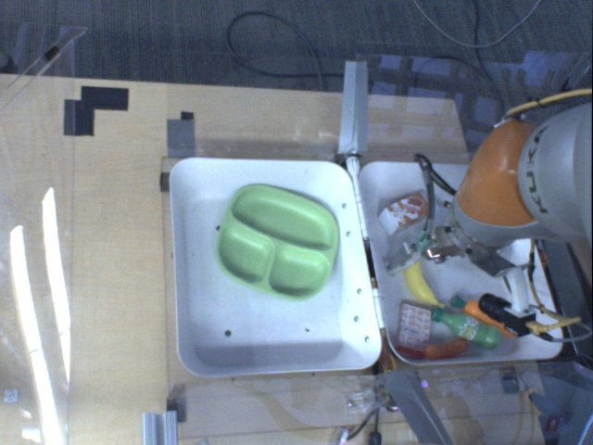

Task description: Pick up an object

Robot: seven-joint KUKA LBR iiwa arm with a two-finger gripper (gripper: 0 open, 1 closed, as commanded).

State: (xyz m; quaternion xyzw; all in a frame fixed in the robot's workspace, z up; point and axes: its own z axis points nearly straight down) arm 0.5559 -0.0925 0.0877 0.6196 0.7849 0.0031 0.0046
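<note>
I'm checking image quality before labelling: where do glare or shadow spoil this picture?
Camera view: bright streaks of glare lie on the clear panel at the left; the arm shades the right bin around the claw, blurring the small items there; the green tray in the left bin is evenly lit and sharp.

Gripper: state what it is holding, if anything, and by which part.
It cannot be told. The gripper is low in the right bin, just above the banana, and the view shows nothing clearly between its fingers.

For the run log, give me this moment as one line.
arm: over right bin | gripper: low above banana | left bin: green divided plate | pick: not yet done
</note>
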